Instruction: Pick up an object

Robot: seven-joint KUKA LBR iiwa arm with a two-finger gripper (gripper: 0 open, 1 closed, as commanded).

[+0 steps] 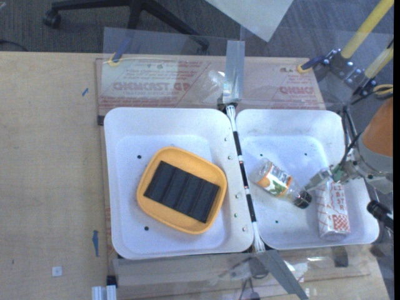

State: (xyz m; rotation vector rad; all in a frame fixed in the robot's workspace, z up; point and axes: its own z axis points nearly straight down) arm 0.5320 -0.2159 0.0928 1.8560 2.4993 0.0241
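In the right bin (281,127) a small clear bottle (275,181) with an orange and green label lies on its side, its dark cap (302,200) pointing to the lower right. A white packet with a red check pattern (332,210) lies along that bin's right side. My gripper (320,180) comes in from the right and hangs low over the bin, between the bottle's cap and the packet's upper end. Nothing shows held in it. In the left bin (125,130) sits a yellow dish (181,189) with a black ridged block (184,190) in it.
The arm's orange band (381,133) and grey wrist stand over the right bin's right rim. A metal divider (234,74) rises behind the seam between the bins. Yellow poles (369,20) cross the top right corner. Wooden bench surface (50,167) lies to the left.
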